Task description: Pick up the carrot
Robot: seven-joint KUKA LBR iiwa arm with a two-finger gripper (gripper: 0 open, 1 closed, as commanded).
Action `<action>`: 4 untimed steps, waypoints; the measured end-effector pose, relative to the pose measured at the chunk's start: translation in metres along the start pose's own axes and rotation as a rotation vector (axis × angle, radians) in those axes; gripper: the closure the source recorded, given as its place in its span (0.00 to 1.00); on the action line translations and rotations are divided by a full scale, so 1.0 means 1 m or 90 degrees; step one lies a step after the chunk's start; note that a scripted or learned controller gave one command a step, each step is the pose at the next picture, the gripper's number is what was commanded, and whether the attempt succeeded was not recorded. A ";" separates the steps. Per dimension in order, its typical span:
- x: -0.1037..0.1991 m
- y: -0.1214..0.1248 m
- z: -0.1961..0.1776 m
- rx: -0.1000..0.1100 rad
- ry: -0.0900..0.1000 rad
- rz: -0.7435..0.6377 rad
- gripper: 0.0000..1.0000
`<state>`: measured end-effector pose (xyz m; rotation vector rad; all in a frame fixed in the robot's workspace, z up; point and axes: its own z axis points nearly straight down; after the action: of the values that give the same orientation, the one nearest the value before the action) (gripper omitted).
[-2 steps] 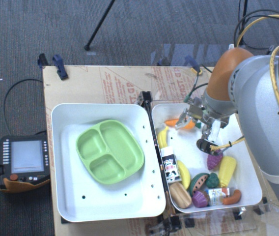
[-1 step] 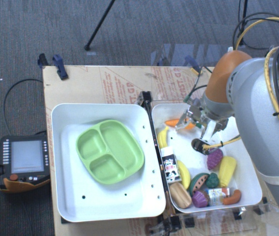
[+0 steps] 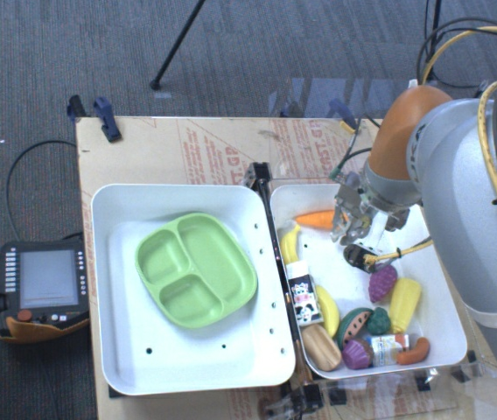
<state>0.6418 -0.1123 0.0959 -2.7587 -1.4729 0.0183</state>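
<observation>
On the floor at the far left, a teach pendant (image 3: 43,289) with a grey screen lies beside the table (image 3: 178,151), whose brown top shows behind the 2 white bins. The left bin (image 3: 117,357) carries a green divided plate (image 3: 196,269) with 3 compartments, set slightly askew near the middle. Just right of the seam between the bins, a banana (image 3: 290,243) lies along the right bin's (image 3: 452,322) left wall, with a small carton (image 3: 302,297) printed in black and white below it and a tan bread-like piece (image 3: 321,346) near the front wall. The carrot (image 3: 317,220) lies on its side near the back of the right bin, its orange body pointing left toward the banana. The gripper (image 3: 351,230) hangs just beside the carrot's right end; whether it touches the carrot cannot be told, nor how it is set. Further right sit a watermelon slice (image 3: 353,325), purple grapes (image 3: 382,282), a corn cob (image 3: 404,304) and a sausage (image 3: 415,352).
</observation>
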 end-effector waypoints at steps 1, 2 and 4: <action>0.000 0.000 0.000 0.000 0.000 -0.001 0.00; 0.000 -0.002 0.011 0.003 -0.002 0.226 0.00; -0.016 -0.004 0.009 -0.004 0.003 0.464 0.00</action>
<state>0.6294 -0.1230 0.0866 -3.1104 -0.3929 0.0137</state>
